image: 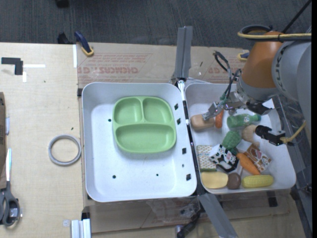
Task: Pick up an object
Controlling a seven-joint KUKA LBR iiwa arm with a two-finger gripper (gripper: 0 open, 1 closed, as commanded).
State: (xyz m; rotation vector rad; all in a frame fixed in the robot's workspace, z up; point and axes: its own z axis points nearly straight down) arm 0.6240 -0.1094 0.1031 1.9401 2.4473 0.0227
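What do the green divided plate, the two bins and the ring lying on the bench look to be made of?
Green divided plate: likely moulded plastic, matte, uniform pale green with soft rounded ridges. Left bin and right bin: probably thin white plastic, slightly glossy, with rounded corners and soft highlights. Ring: unclear; its greyish translucent band suggests a tape roll or plastic hoop.

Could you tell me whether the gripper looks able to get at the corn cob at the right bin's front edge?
Probably yes: the corn cob lies uncovered on top, and the gripper hangs over the same bin.

Bright, even light; perhaps slightly soft.
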